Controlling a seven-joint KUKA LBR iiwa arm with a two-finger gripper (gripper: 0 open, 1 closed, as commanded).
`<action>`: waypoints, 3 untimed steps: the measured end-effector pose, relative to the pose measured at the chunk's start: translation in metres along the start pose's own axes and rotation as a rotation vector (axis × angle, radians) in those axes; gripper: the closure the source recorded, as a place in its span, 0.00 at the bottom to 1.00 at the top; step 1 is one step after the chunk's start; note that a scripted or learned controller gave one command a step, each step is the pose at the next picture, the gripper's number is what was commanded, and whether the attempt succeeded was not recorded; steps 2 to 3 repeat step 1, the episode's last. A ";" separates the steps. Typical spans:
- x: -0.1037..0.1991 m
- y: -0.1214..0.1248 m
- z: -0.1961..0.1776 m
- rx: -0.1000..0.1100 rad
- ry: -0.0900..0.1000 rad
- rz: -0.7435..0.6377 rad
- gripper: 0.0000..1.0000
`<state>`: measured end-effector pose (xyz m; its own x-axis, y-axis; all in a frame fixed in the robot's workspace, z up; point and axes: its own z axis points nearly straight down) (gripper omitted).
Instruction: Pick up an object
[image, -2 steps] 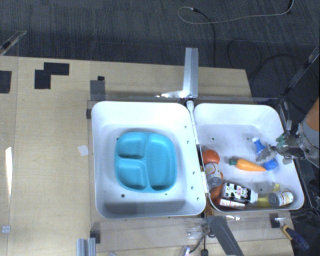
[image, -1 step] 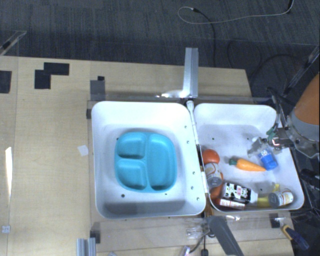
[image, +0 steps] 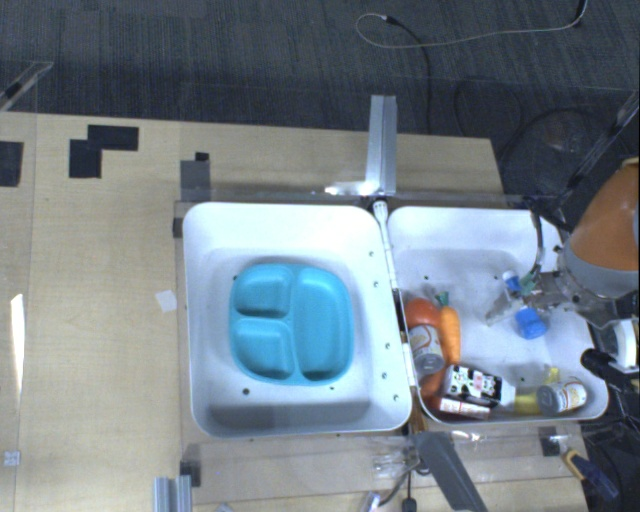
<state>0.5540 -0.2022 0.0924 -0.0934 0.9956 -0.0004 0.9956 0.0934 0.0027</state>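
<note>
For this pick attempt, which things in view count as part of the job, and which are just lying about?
Job:
- end effector, low in the right bin
- pickable items there: blue cap, toy carrot, small can, black-and-white box, yellow-capped bottle

Lying about:
- blue divided tray in the left bin
- cable on the floor

No legible txt anywhere; black-white box in right bin has print, too blurry to read; can label likewise unreadable.
</note>
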 end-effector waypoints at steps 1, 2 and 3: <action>0.000 0.002 -0.008 -0.001 0.000 -0.001 1.00; 0.000 0.002 -0.008 -0.001 0.000 -0.001 1.00; 0.000 0.002 -0.008 -0.001 0.000 -0.001 1.00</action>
